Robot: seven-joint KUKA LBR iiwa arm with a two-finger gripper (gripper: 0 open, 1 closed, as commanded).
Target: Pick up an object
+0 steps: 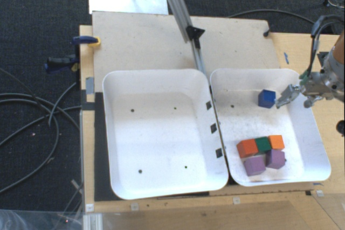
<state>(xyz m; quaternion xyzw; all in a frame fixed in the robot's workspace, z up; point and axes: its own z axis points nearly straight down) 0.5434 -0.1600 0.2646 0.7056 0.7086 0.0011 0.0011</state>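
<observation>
Approach step: gripper (284,97), state I cannot tell, beside blue cube (266,98); next, centre over it and descend.

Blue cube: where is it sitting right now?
The small blue cube lies alone in the upper part of the right white bin, just left of the gripper, well apart from the cluster of blocks near the bin's lower edge.
</observation>
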